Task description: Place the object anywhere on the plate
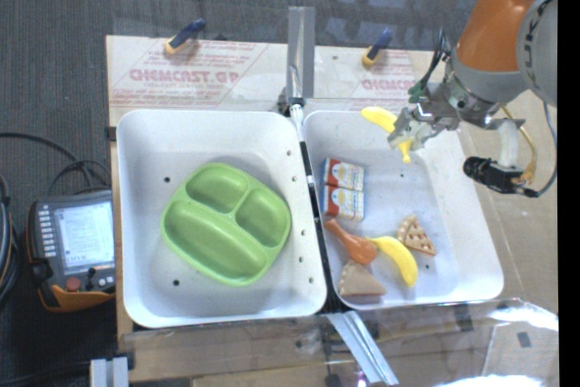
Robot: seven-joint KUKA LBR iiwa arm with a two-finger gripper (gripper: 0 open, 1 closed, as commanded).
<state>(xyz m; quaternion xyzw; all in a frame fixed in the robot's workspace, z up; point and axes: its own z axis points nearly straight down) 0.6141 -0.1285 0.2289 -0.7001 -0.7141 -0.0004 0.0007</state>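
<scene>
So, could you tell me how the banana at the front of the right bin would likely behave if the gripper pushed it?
The banana looks like smooth plastic, so probably stiff, light and slippery. Its curve suggests it would spin rather than slide straight. It touches the pizza slice, which would likely shift too.

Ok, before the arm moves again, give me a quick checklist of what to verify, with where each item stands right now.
1. Plate sits flat in the left bin, all three compartments bare: ok.
2. Gripper is over the right bin's far end, beside a yellow banana: ok.
3. Banana actually between the fingers: cannot tell, the view is too small and blurred there.
4. Other items, the carton, second banana, pizza slice, lie apart from the gripper: ok.
5. Path over the divider to the plate looks unobstructed: ok.
</scene>
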